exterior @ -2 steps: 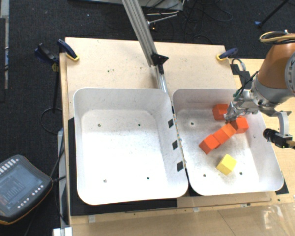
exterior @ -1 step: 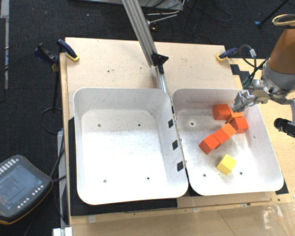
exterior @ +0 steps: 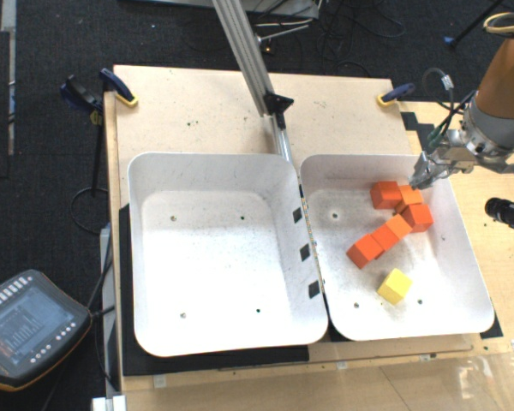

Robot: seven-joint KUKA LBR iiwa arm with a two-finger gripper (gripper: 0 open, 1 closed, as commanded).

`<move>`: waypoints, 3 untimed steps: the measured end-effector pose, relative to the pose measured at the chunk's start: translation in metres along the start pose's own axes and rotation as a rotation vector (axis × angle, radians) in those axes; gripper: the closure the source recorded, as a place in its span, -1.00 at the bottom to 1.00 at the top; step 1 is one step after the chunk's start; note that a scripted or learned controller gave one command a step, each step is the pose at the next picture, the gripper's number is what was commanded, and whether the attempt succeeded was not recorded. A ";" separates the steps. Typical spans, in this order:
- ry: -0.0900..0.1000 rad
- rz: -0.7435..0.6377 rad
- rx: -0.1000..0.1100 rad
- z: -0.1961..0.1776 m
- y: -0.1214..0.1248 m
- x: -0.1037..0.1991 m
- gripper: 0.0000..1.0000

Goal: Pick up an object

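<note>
Gripper (exterior: 424,175) at orange blocks (exterior: 396,214) in right bin (exterior: 463,289) — its opening and hold impossible to tell.

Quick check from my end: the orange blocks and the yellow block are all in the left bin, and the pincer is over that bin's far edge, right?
Not quite. The camera view shows the orange blocks and the yellow block in the right bin, not the left. The pincer is over that bin's far edge.

Handheld pendant (exterior: 30,328) lower left on dark floor; blue-yellow clamps (exterior: 118,88) (exterior: 396,94) at bench's far corners.
</note>
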State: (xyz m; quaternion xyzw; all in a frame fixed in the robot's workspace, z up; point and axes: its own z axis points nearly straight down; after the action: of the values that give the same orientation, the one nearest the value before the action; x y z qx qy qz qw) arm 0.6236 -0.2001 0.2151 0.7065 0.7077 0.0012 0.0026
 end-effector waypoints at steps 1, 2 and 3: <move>0.005 -0.007 0.005 -0.008 -0.003 0.063 1.00; 0.005 -0.006 0.006 -0.008 0.001 0.124 1.00; 0.004 -0.006 0.006 -0.008 0.002 0.185 1.00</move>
State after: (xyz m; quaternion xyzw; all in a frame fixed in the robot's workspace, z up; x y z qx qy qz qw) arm 0.6247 -0.0155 0.2226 0.7042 0.7100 0.0006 -0.0008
